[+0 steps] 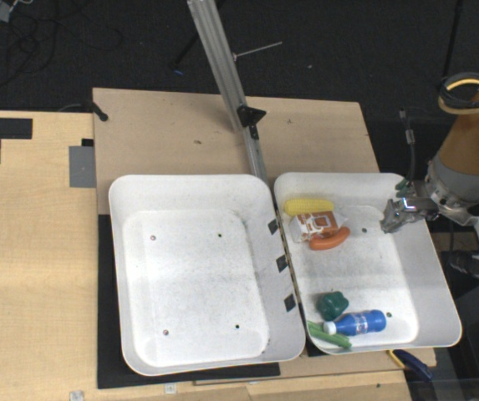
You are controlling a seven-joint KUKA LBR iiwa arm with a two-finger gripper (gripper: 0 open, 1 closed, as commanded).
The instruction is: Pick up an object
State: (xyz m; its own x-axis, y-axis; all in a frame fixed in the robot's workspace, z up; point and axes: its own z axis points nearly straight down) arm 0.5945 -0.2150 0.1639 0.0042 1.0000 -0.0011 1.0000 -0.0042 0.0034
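My gripper (398,210) hangs over the right bin's (406,295) far right side, close to its right rim, with nothing seen between its fingers. Left of it, near the bin's far left corner, lie a yellow corn cob (308,205), a small orange-and-white packet (316,224) and an orange sausage-shaped piece (330,240), all bunched together. At the bin's near edge sit a dark green lump (333,305), a blue bottle with a white cap (358,322) and a light green strip (326,337).
The left bin (193,270) adjoins the right one, joined by black clips (282,262) along the shared rim. A slanted metal rail (225,73) rises behind the bins. Tan bench board surrounds them.
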